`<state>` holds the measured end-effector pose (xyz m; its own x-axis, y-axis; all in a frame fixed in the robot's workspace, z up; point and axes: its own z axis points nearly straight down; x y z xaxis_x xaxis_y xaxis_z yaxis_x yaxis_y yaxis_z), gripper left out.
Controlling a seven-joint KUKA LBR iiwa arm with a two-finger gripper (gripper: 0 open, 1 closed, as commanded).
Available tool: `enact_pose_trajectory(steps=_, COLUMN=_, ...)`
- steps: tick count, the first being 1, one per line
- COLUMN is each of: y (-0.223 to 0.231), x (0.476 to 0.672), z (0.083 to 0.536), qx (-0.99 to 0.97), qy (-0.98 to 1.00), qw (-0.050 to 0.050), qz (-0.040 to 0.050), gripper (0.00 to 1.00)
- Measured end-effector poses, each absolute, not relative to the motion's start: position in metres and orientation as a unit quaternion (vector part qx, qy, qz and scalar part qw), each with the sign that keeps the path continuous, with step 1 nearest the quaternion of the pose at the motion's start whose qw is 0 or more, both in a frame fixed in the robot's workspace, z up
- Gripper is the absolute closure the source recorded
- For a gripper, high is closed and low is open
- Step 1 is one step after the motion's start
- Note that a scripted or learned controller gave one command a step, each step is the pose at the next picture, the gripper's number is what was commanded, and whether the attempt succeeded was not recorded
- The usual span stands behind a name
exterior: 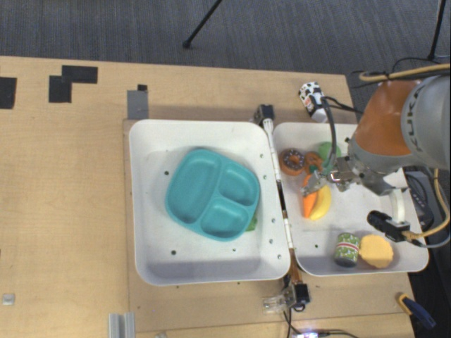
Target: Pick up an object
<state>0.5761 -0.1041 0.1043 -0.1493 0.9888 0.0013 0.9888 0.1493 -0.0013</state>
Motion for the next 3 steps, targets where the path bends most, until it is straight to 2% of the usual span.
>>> enact_pose_trajectory(steps=1, y=-0.105, x=0.579, z=0.117, qx=-0.652, qy=-0.758, qw=-0.003, qz=-0.0020, gripper=1.00)
enact_pose_trajectory(steps=2, y=-0.105, x=0.579, z=0.117, qx=-0.652, qy=-0.758, qw=-0.003, qz=-0.0018, gripper=0.00)
enact_pose_trajectory(steps=3, y=-0.100, x=0.578, z=0.087, qx=-0.586, qy=-0.810, qw=-0.003, qz=-0.0015, gripper=0.00)
